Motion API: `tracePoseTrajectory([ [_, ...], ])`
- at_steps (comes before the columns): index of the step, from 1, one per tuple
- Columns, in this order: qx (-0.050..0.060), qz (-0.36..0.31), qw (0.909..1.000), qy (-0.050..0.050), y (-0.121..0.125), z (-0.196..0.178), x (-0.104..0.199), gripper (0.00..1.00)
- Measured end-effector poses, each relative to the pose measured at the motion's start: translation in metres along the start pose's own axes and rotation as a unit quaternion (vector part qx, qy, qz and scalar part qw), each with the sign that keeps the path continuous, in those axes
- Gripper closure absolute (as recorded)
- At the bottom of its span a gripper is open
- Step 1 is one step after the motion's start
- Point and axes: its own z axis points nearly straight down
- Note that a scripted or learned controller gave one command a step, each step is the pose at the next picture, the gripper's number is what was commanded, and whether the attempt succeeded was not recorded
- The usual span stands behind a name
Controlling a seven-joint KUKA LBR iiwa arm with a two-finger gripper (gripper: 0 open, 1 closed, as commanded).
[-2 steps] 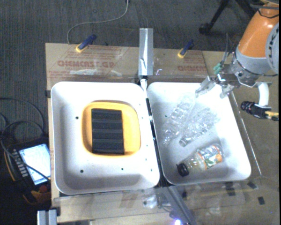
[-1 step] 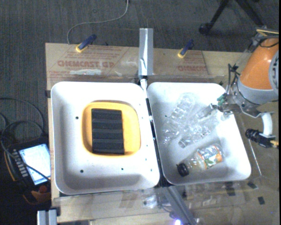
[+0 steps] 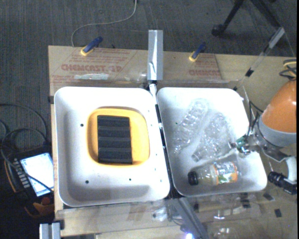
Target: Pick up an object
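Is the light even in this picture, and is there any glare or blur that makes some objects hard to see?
In the camera view, the light is soft and fairly even; the right bin looks bright, so the two clear plastic bottles nearly melt into it. The bottle with the orange label reads clearly. The yellow tray in the left bin is sharp. The whole picture is slightly grainy.

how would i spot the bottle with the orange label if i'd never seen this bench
Go to the right bin. Three plastic bottles lie in it; look along its near edge for the bottle with the orange label, lying on its side. Unlike the two clear bottles behind it, it has a dark cap.
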Motion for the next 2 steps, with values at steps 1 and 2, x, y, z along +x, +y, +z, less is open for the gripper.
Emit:
tracePoseTrajectory([
  [1, 0.000, 0.000, 1.0000, 0.000, 0.0002, -0.0001, 0.0000, 0.00],
  [2, 0.000, 0.000, 1.0000, 0.000, 0.0002, -0.0001, 0.0000, 0.00],
])
